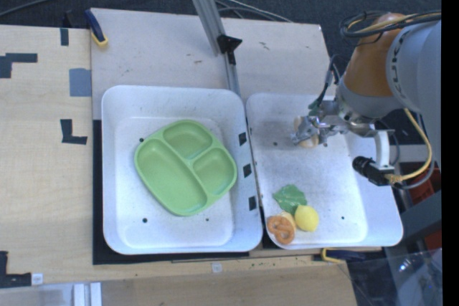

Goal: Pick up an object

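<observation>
Gripper (310,131) down in the right bin (373,226), fingers around a small tan object (308,141), can't tell how tightly. Lemon (306,218) well apart.

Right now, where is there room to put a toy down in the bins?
Right bin: bare floor in the middle, between the hand and the lemon, and along its left wall. Its near corner is crowded. Left bin: just thin strips around the green plate.

Bench (43,154) bears two bins (115,226) (white, adjoining).
</observation>
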Motion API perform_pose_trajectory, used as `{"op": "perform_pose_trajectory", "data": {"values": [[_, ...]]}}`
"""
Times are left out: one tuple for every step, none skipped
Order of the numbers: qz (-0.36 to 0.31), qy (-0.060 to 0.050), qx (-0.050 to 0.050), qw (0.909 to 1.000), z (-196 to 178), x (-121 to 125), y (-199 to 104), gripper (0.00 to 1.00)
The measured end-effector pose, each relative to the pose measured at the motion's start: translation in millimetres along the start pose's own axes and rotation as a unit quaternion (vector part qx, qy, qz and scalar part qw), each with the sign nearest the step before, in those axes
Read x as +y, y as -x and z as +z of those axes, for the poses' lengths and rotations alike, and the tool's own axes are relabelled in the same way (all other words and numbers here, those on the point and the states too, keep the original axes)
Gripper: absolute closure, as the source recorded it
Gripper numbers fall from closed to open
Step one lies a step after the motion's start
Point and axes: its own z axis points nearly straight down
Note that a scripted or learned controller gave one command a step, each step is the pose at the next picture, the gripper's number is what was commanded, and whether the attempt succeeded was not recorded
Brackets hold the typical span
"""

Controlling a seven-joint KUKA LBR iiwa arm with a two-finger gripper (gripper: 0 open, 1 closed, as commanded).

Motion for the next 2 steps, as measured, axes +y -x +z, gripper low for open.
{"op": "perform_pose_trajectory", "data": {"values": [[0.000,0.000,0.000,1.0000,-42,0,1,1.00],[-0.001,0.000,0.000,1.0000,-88,7,-3,1.00]]}}
